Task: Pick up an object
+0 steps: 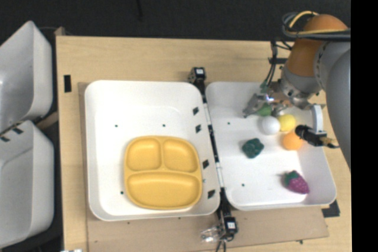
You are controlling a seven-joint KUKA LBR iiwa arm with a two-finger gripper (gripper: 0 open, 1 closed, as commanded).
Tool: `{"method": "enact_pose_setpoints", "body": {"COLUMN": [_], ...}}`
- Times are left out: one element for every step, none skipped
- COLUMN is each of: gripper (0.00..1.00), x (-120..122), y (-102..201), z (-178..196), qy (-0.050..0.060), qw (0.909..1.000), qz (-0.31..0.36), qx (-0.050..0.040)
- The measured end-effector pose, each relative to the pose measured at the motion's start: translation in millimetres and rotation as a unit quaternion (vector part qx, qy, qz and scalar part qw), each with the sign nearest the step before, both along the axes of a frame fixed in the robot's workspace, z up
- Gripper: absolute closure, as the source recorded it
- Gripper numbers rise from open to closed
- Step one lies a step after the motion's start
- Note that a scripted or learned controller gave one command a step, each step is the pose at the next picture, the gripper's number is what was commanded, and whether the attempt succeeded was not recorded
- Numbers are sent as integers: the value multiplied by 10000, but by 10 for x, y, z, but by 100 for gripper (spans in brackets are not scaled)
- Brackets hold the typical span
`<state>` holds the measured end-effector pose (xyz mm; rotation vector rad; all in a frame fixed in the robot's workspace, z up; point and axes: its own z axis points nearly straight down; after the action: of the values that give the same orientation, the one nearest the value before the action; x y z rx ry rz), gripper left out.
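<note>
My gripper hangs low over the back of the right bin, with the grey arm reaching in from the right. Just in front of it lie a white ball and a yellow ball, side by side. An orange fruit sits a little nearer the front, and a dark green lump rests near the bin's middle. A purple bunch of grapes lies toward the front right corner. A small green bit shows right at the gripper; what it is cannot be told.
The left bin holds a yellow divided plate in its front half. A raised divider with black clips separates the two bins. White housings stand at the far left of the bench.
</note>
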<state>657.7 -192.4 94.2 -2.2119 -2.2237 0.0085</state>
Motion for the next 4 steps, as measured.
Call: {"method": "enact_pose_setpoints", "body": {"gripper": [100,100,100,100], "x": [13,26,60,76], "y": [-19,21,106,95], "z": [113,682,1237,1745], "qy": [-8,-32,-52,-47], "qw": [10000,10000,10000,10000], "qz": [17,-2,0,6], "qx": [-18,1,0,-2]}}
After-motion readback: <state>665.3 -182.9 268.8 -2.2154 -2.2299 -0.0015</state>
